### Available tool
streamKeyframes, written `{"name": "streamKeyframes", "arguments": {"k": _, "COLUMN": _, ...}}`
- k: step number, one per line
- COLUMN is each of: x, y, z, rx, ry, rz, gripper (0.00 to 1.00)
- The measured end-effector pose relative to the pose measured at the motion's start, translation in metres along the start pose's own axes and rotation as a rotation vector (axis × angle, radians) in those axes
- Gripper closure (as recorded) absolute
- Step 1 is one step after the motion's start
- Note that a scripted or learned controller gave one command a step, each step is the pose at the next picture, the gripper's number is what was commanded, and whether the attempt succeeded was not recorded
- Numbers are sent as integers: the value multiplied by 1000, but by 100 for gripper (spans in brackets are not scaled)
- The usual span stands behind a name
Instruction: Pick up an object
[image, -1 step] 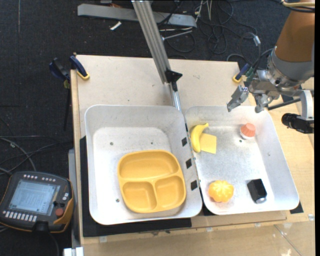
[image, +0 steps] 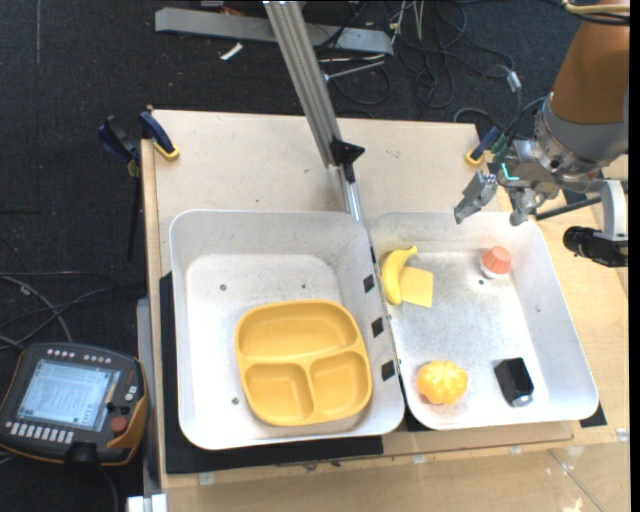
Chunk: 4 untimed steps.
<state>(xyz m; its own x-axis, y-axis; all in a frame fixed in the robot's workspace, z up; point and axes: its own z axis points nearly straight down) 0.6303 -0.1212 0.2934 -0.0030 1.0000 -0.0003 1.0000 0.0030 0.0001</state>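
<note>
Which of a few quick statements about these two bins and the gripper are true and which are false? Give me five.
1. The yellow divided plate lies in the left bin. True.
2. The banana sits inside the plate. False: it lies in the right bin, touching a yellow block.
3. The gripper holds the orange fruit. False: nothing is between its fingers, and the fruit rests near the bin's front.
4. A black object lies right of the orange fruit. True.
5. The gripper is above the right bin's far edge. True.

The arm (image: 590, 90) reaches in from the right, its gripper (image: 497, 203) pointing down, jaws spread apart.
</note>
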Motion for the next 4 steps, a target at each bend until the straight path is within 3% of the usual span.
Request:
{"name": "streamKeyframes", "arguments": {"k": 3, "x": 6, "y": 10, "z": 150, "rx": 4, "ry": 0, "rz": 2, "gripper": 0}}
{"name": "streamKeyframes", "arguments": {"k": 4, "x": 6, "y": 11, "z": 137, "rx": -1, "ry": -1, "rz": 2, "gripper": 100}}
